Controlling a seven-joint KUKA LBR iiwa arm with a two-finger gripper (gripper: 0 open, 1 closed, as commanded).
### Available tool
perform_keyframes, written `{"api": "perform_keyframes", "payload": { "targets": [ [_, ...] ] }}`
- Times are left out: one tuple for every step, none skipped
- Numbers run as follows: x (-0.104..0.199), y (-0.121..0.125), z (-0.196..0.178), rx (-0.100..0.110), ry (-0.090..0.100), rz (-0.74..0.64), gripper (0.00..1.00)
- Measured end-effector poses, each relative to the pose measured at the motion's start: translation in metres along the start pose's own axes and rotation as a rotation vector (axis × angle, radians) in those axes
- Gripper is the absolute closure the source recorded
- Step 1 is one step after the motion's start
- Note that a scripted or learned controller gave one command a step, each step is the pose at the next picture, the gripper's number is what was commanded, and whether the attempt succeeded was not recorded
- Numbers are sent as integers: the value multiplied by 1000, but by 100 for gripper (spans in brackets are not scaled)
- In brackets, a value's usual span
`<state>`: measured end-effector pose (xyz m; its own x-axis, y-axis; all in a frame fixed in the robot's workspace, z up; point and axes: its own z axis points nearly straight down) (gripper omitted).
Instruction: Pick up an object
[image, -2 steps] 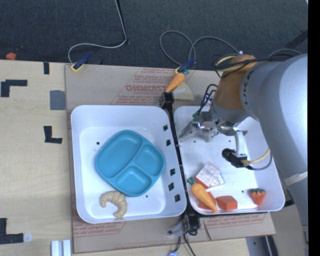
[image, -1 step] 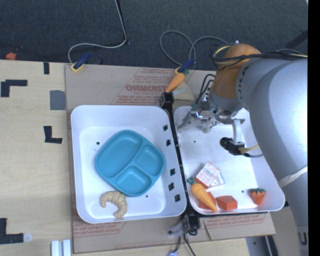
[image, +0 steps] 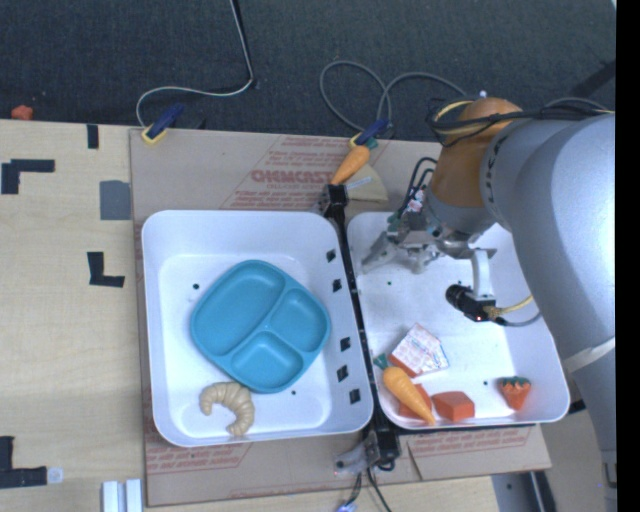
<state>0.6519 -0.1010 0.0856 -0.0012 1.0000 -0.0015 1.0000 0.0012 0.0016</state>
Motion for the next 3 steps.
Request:
{"api": "perform_keyframes", "payload": {
  "targets": [
    [-6,17,0,0,1,-1,0],
    [-5,17,-10,0,1,-3,100],
    [-6,17,-9,0,1,-3,0]
  ]
}}
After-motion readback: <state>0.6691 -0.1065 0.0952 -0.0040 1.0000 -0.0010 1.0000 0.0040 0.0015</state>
